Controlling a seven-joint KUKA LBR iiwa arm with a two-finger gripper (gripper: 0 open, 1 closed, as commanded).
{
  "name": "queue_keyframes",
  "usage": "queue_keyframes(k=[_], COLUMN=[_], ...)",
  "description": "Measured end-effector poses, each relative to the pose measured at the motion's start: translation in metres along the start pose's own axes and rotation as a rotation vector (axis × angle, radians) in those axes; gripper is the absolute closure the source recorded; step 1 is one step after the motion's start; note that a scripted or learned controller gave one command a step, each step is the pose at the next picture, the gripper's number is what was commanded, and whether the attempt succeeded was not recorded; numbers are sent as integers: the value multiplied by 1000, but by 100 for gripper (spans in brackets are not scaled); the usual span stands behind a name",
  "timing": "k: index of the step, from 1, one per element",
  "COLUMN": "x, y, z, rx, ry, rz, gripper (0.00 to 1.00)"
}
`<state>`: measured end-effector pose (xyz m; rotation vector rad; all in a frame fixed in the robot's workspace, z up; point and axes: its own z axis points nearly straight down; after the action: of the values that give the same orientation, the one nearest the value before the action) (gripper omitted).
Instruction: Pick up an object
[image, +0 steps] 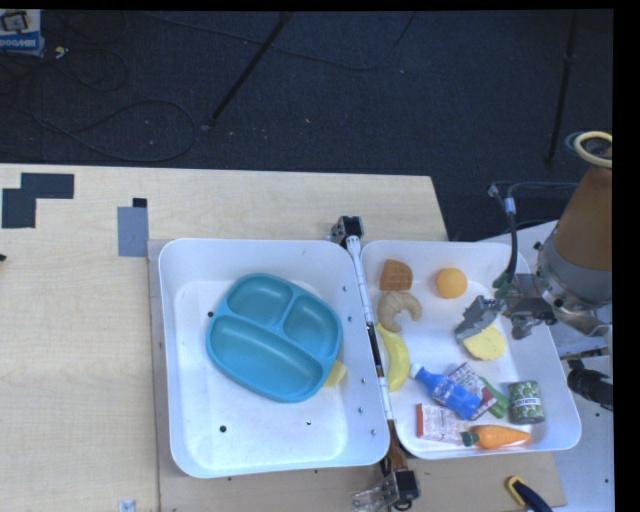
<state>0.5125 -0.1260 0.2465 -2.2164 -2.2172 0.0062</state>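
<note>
Dark carpet with loose cables fills the far background; nearer, a pale wood counter (80, 330) carries two shallow white bins side by side.

Left bin (185, 440): a blue divided plate (272, 337) lies tilted across its middle. A scrap of yellow (335, 374) peeks out at the plate's near-right edge, too hidden to name.

Right bin (560, 425): toy foods scattered. Far side: a brown bread piece (396, 274) with a croissant (399, 308) just nearer, and an orange (451, 282) to their right. A banana (396, 358) lies along the left wall. Near side: a blue bottle (446, 391) touching a crinkled packet (474, 384), a green can (525, 402) at right, a red-and-white carton (438, 422) and a carrot (497, 436) nearest the front rim.

Arm: grey with orange band, enters from right over the right bin. Pincer (480, 318) hangs low, just above a yellow lemon-like piece (487, 344), right of the croissant. Whether its jaws are released or clenched cannot be told at this angle; nothing visibly sits between them.
</note>
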Motion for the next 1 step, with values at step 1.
queue_keyframes(k=[1], x=[-38], y=[3], z=[113], rx=[0], ry=[1], rz=[1], gripper=[0])
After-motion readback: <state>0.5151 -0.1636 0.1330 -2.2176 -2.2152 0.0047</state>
